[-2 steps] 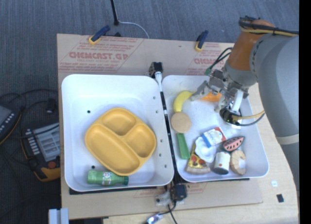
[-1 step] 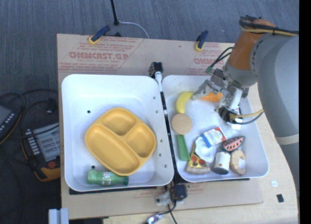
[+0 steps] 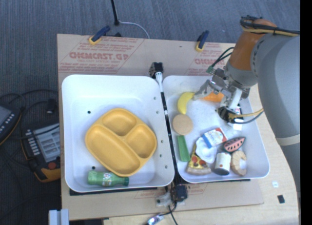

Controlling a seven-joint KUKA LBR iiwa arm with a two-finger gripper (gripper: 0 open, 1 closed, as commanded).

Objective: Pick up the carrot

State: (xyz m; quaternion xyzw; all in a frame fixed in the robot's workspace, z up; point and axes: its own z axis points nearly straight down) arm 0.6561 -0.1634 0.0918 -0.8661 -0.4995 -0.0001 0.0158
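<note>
Nearest me, along the front wall of the left bin [image 3: 73,85], one green bottle [image 3: 108,178] lay on its side, just below one yellow plate [image 3: 121,141] with three compartments. Those two things were all that bin held.

Two white bins sat side by side on the brown board [image 3: 107,55], which two yellow-and-blue clamps [image 3: 99,34] pinned at its far edge. The right bin [image 3: 261,168] was crowded. At its front lay one pizza slice [image 3: 197,164], one small can [image 3: 223,163] and one bread-like piece [image 3: 239,163], close together. Behind them were one white and blue packet [image 3: 209,143] and one watermelon slice [image 3: 234,144]. One green stick [image 3: 182,148] lay along the left wall, one tan round disc [image 3: 183,124] sat above it, and one yellow banana [image 3: 185,102] curved just beyond that.

One carrot [image 3: 213,97] lay near the bin's far right corner, right of the banana. The gripper [image 3: 218,91] sat directly over it, the grey arm [image 3: 278,82] with its orange band [image 3: 243,48] coming in from the right. From where I stood the fingers seemed to straddle the carrot, though I could not tell whether they were closed on it.
</note>
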